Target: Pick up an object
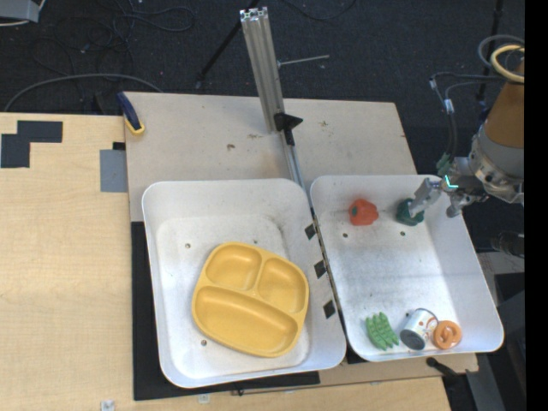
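On the bench, seen from above, largest thing first:
Tabletop (214, 135): pale board carrying both bins; an upright metal post (261, 62) stands at its far edge, above the gap between the bins.
Left bin (171, 221): shallow, white, holds one item.
Right bin (402, 272): shallow, white, set just beside the left bin; black clips sit along the shared edge.
Yellow tray (250, 298): divided plate with three compartments, lying flat in the left bin, toward its near right part.
Arm (505, 135): comes in from the right, orange band above the wrist, wrist over the right bin's far right corner.
End effector (425, 197): low over the far right of the right bin; grey fingers point down-left at the teal object; whether they are parted or closed, cannot tell.
Red object (363, 212): rounded, far part of right bin, left of the teal one, apart from it.
Teal object (409, 214): small, dark green-blue, right at the fingertips; contact unclear.
Green object (380, 330): ridged, near edge of right bin.
Can (417, 329): silver, on its side, between the green object and the orange ring.
Orange ring (446, 335): touching the can, near right corner.
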Motion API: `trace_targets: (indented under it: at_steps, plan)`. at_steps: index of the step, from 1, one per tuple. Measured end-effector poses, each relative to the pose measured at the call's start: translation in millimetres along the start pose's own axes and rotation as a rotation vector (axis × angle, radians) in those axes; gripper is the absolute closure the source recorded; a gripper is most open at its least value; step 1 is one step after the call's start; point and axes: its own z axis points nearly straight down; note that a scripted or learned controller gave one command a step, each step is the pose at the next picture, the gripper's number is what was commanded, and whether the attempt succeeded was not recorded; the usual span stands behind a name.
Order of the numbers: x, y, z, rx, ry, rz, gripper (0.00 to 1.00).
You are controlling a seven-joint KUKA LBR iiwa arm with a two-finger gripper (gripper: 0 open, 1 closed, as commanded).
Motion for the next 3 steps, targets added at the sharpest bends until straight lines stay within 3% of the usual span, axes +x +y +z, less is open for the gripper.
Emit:
trace_targets:
  at_steps: [1, 3]
  plan:
    - [-0.1, 0.6, -1.1, -0.002, -0.001, 0.000, 0.00]
    - [13.5, -5.8, 124.0, 0.005, 0.002, 0.000, 0.00]
